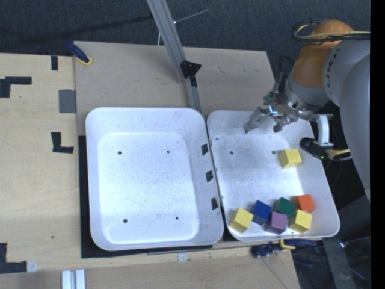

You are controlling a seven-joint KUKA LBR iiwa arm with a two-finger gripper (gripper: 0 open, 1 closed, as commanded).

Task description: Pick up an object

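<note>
My gripper (263,125) hangs over the far edge of the right bin (240,167), its two fingers spread open with nothing between them. A lone yellow cube (290,158) lies in that bin, to the right of and nearer than the gripper. Along the bin's near edge sits a cluster: a yellow cube (242,219), a blue cube (261,211), a purple cube (278,221), a green cube (284,207), an orange cube (305,203) and another yellow cube (301,220).
The left bin (144,173) lies beside the right one. A slanted metal rail (171,38) runs from the top down to the gap between the bins. The grey arm with its orange band (322,53) fills the upper right.
</note>
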